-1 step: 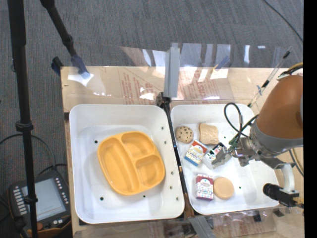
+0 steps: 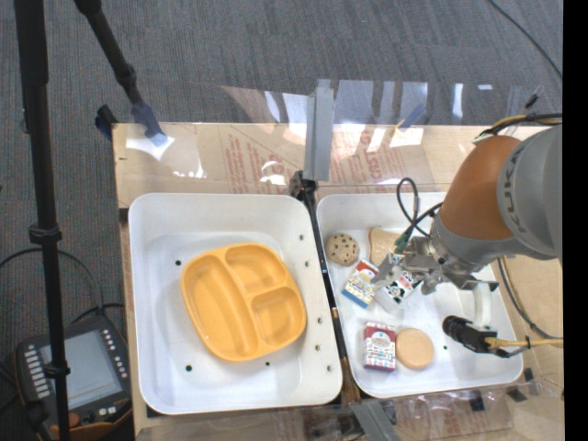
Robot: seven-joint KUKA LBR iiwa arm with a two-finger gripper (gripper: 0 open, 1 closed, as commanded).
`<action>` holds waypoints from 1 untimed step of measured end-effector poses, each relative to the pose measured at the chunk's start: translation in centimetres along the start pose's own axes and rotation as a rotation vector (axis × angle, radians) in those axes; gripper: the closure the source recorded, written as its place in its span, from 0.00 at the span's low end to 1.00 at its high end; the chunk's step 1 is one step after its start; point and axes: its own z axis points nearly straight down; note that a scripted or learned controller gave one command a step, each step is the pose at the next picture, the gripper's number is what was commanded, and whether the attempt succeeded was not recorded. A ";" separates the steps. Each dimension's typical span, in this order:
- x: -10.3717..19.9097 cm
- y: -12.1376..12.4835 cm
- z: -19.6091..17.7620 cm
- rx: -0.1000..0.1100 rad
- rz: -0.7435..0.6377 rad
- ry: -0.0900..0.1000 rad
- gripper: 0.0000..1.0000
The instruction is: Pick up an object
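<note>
In the right bin, my gripper hangs low over the middle, right beside a small black-and-white carton. Whether it touches the carton I cannot tell. Just left of that carton lies a blue, white and red carton. A chocolate-chip cookie and a pale toast slice lie toward the bin's back left, the toast partly hidden by the wrist. A red box and a round tan disc lie at the front.
The left bin holds a yellow divided plate. A grey post stands behind the bins where they meet. A black tripod pole rises at the far left.
</note>
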 end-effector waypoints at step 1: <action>-3.7 0.6 2.2 -0.007 0.055 0.002 0.00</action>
